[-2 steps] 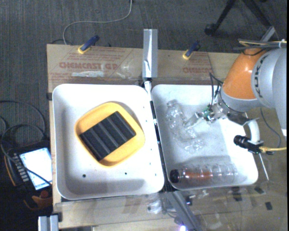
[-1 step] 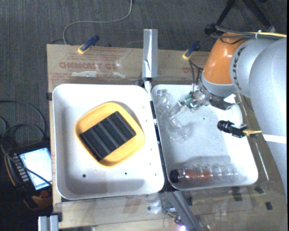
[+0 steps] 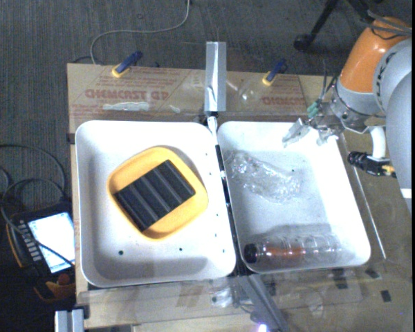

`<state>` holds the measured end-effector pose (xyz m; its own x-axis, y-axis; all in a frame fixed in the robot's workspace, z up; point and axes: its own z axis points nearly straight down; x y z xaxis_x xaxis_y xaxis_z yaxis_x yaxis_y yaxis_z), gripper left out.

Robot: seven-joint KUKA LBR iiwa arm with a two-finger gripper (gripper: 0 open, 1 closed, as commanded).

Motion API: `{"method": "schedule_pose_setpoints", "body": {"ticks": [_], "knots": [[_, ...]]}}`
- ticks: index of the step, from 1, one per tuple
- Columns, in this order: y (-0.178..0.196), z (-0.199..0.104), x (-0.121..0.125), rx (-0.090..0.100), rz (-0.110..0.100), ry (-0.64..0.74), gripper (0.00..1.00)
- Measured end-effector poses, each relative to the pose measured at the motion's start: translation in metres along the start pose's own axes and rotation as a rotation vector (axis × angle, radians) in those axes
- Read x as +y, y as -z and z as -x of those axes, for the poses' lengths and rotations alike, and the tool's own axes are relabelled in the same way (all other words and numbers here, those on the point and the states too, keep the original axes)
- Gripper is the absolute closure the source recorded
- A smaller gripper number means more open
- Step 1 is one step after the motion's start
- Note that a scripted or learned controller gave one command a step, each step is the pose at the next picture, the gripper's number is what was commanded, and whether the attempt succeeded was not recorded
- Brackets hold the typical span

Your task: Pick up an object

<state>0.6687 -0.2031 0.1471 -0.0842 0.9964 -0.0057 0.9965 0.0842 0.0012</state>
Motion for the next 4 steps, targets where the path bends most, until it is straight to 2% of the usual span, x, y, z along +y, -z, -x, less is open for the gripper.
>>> {"method": "schedule_pose_setpoints", "body": {"ticks": [1,2,3,4], "knots": [[0.011,-0.044,-0.086,0.004,-0.003,0.033,0.00],[-0.055,-0.050,-0.078,0.000,0.012,0.129,0.00],[-0.040,-0.050,-0.074,-0.001,0.026,0.129,1.00],[-0.043,-0.051,-0.076,0.001,0.019,0.129,0.00]]}}
